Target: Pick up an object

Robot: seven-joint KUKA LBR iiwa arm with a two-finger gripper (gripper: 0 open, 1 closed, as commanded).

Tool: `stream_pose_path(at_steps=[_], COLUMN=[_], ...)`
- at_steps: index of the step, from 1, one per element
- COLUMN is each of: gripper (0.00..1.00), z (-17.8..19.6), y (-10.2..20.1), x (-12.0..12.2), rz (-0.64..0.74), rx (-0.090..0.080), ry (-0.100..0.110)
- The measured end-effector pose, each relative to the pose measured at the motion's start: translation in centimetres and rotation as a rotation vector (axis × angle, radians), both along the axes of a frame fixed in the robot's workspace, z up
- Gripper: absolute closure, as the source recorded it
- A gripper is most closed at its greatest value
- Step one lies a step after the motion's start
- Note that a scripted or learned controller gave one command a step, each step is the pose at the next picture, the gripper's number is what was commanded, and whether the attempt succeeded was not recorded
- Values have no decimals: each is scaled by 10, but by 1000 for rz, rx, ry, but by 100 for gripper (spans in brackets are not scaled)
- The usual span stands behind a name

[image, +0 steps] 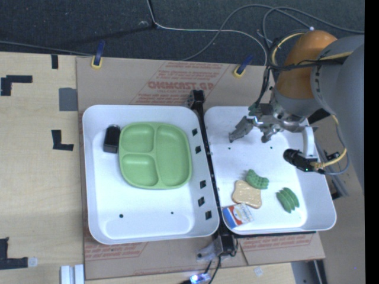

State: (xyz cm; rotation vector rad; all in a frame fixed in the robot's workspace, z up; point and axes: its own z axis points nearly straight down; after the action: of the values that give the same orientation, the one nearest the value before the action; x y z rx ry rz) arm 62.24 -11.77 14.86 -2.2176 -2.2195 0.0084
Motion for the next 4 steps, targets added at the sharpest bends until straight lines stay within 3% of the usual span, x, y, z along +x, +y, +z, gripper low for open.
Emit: stream_pose_path(at_steps=[1,2,3,4], gripper=[0,0,100,100], z=[-64,-63,-53,11], y=[0,1,1,2], x=[2,2,3,3], rz=[1,1,2,1], rx=[0,0,-1,1], ry=[-2,-7,-8,-10])
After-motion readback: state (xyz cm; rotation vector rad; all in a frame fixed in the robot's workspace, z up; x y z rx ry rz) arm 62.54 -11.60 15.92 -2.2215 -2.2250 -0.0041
